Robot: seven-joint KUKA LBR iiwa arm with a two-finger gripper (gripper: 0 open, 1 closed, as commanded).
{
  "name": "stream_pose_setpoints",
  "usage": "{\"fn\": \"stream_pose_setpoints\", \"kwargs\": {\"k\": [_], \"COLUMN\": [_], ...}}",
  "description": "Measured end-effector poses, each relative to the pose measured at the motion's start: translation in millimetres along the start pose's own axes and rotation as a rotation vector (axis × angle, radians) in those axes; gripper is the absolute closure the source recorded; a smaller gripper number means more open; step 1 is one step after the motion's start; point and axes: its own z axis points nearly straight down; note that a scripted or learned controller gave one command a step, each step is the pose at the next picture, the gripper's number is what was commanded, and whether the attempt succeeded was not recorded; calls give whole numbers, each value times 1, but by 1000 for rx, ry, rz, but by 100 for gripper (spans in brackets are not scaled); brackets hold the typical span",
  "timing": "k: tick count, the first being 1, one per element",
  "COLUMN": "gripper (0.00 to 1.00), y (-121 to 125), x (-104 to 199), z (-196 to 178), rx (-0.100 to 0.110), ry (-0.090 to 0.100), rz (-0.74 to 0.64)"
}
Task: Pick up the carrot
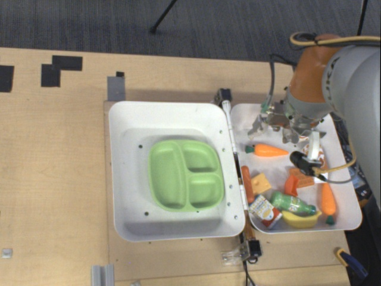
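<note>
Approach in progress, carrot not yet taken.
Left bin [119, 159] holds the green tray [186, 174]; in the right bin [351, 216], the carrot [269, 151] lies near the far-left corner, gripper [284, 126] hovering just beyond it, fingers apart around nothing. Next, I'd say: drop and straddle it.

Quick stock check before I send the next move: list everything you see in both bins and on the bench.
Divided plate: one, green, middle of the left bin.
Carrot: two, orange; one lies in the upper part of the right bin, below the gripper; the second lies near that bin's right wall.
Banana: one, yellow, right bin's lower edge.
Bottle: one, green, on the banana.
Cheese wedge: one, yellow-orange, right bin's left side.
Gripper: one, grey, over the right bin's upper part.
</note>
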Motion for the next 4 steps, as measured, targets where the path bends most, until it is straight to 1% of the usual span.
{"fn": "stream_pose_setpoints", "kwargs": {"k": [1, 2, 3, 4], "gripper": [0, 0, 0, 0], "y": [-34, -79, -26, 13], "x": [-8, -26, 22, -22], "z": [30, 37, -61, 39], "rx": [-22, -2, -1, -2], "ry": [-3, -1, 0, -1], "rz": [-341, -318, -511, -720]}}
